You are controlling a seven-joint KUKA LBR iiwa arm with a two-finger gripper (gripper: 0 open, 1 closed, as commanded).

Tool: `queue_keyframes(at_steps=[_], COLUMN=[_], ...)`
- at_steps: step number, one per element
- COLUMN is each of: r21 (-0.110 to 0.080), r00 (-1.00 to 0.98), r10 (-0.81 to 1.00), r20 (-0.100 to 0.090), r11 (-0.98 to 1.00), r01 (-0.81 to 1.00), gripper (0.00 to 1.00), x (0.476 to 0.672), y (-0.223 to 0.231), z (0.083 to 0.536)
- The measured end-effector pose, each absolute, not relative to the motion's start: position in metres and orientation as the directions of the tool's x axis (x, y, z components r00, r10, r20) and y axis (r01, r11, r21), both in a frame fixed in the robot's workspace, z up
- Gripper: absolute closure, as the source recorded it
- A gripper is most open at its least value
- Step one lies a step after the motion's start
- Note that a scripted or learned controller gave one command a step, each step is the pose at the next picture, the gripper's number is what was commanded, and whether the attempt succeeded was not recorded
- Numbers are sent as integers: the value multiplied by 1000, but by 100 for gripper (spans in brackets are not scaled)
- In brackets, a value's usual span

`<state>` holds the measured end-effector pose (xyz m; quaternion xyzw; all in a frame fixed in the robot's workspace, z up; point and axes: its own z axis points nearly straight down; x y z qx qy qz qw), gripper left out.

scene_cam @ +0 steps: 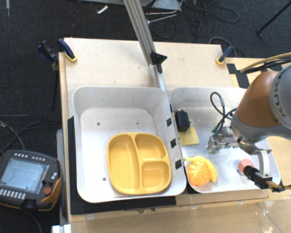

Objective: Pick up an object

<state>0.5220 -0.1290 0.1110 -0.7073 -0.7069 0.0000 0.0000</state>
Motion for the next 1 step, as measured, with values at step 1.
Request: queue_keyframes(at_steps=[1], r21=[5], r00=[1], r10=[1000], r20=[-2], r11=[-1], r01=[1000], gripper=[100], x=[515], y=[-135], z=[168])
